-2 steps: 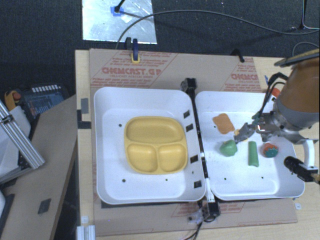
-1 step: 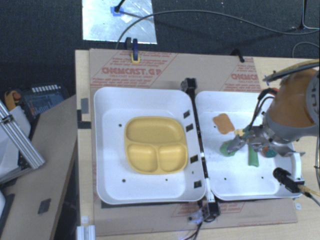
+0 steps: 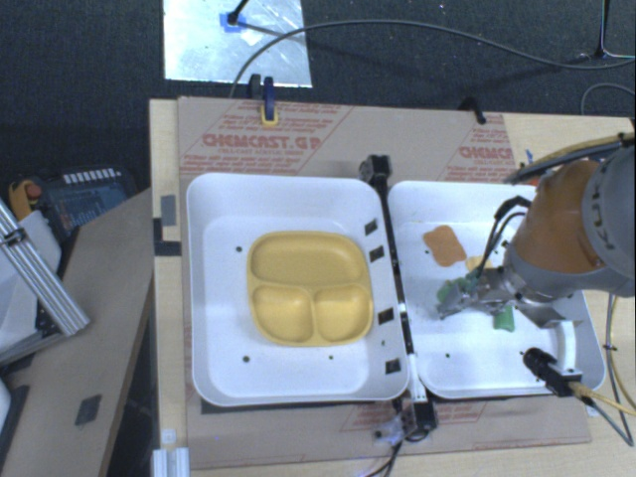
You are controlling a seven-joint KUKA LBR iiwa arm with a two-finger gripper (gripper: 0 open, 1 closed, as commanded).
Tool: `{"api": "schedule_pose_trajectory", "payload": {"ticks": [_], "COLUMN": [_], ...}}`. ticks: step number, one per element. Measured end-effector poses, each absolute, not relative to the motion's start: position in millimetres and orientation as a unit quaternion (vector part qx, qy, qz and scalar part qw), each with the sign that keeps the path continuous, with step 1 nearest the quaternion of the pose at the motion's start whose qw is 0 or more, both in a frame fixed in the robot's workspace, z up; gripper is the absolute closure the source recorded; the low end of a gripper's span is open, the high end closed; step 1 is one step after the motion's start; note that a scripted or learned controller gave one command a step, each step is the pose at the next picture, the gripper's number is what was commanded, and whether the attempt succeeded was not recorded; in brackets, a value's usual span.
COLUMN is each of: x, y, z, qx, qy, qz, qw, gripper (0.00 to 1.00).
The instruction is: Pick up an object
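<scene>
currently the arm (image 3: pixel 581 232) reaches in from the right and sits low over the right bin (image 3: pixel 437 371). the gripper (image 3: pixel 459 297) is down near the middle of that bin, pointing left, at a small green object (image 3: pixel 504 317) that lies on the bin floor just under the wrist. the tip region is dark and blurred; i cannot tell how the tip is set or whether anything is caught in it.

an orange flat piece (image 3: pixel 444 245) lies on the floor of the right bin, up and left of the gripper, apart from it. a small yellow bit (image 3: pixel 476 263) shows just beside the arm's cabling, to the right of the orange piece.

the left bin (image 3: pixel 214 266) holds a yellow divided tray (image 3: pixel 304 286) with three compartments, sitting about centre. a black strip with clips (image 3: pixel 386 266) runs between the two bins.
</scene>
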State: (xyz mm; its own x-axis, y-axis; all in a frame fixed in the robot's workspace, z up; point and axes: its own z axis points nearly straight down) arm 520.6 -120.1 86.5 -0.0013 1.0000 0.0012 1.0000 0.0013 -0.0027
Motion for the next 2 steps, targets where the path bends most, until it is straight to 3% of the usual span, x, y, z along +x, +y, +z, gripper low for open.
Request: {"api": "schedule_pose_trajectory", "payload": {"ticks": [1,2], "x": [522.0,520.1], "y": [-120.6,-118.3], "z": [99.6,162.8], "qx": [-0.707,-0.706], "qy": [-0.707,-0.708], "qz": [-0.0005,-0.0019], "qw": [-0.001,-0.003], "gripper": [1.00,1.00]}}
